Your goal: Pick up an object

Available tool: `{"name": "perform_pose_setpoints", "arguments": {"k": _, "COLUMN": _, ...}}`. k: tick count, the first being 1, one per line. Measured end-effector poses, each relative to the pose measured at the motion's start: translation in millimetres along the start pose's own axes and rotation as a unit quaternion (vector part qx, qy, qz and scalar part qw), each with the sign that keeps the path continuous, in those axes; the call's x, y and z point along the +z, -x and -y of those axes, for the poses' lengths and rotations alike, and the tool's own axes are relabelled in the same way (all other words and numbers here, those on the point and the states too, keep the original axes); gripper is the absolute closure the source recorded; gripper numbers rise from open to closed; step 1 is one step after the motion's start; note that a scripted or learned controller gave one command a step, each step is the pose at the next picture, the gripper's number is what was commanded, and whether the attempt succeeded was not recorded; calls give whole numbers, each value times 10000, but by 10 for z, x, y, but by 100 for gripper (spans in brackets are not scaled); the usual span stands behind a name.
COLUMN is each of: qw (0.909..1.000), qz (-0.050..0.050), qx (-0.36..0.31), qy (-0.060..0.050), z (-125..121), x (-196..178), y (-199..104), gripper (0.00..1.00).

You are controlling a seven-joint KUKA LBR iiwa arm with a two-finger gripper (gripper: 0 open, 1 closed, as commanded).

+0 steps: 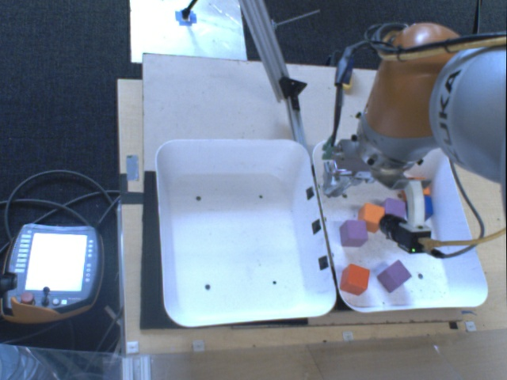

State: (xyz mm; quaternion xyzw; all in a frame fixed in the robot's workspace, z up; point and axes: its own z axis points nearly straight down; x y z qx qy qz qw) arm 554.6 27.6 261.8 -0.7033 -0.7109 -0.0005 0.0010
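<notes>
My gripper [337, 180] hangs over the far left part of the right bin [467, 279], close to the wall shared with the left bin. Nothing shows in its grasp. Below it in the view lie a purple cube [354, 233] and an orange cube [356, 279] near the bin's front left. A second purple cube [394, 275] sits at the front middle. Another orange cube [371, 214] and a purple block [394, 207] lie just right of the gripper, partly under the wrist. A blue piece [428, 206] peeks out behind the arm.
The left bin [170, 165] stands beside the right one, their rims touching. A slanted metal pole [265, 42] rises behind the bins. A teach pendant [51, 271] lies off the bench at the left.
</notes>
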Motion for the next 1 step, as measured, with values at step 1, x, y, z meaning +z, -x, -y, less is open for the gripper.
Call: {"name": "perform_pose_setpoints", "arguments": {"k": 1, "qw": 10000, "qz": -2, "qx": 0, "qy": 15, "z": -104, "x": -14, "y": -540, "gripper": 100}}
